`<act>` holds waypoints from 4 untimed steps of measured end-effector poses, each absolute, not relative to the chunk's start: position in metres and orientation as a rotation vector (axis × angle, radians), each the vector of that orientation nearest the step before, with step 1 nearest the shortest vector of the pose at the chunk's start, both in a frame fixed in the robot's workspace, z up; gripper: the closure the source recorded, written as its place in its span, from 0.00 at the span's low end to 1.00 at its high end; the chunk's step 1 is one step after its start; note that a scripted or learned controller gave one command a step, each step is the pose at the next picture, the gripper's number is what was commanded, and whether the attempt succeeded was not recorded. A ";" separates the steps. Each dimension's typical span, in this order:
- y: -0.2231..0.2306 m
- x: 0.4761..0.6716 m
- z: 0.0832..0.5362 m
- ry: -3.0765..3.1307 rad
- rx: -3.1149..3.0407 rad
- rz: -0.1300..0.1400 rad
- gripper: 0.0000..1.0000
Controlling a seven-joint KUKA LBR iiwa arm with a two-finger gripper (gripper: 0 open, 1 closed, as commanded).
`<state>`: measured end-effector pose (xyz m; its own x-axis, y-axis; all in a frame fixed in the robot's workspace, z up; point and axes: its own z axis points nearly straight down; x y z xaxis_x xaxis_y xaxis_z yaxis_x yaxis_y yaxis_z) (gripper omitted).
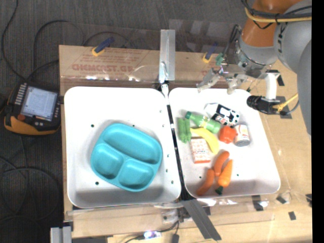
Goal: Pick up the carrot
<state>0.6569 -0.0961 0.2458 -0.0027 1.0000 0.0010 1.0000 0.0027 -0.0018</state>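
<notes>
Carrots (pixel 217 172) are lying nearest to me, at about five o'clock in the right bin (pixel 263 151), close together and pointing toward its front wall. Just above them, toward twelve o'clock, a small orange-and-white box (pixel 200 150), a banana (pixel 209 137), a green bottle (pixel 202 121) and a small can (pixel 243 134) are sitting crowded together. At one o'clock the gripper (pixel 221 81) is hanging over the bin's far rim with fingers spread apart, gripping nothing. A teal divided tray (pixel 126 156) is resting in the left bin (pixel 81 110).
</notes>
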 end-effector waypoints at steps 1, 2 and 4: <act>-0.187 0.568 0.299 -2.306 -2.134 0.005 0.00; -0.168 0.484 0.210 -2.587 -1.778 0.001 0.00; -0.167 0.483 0.123 -2.739 -1.529 -0.004 1.00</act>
<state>0.4833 -0.1672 0.1229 -0.5247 0.8513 0.0056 0.8513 0.5247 -0.0005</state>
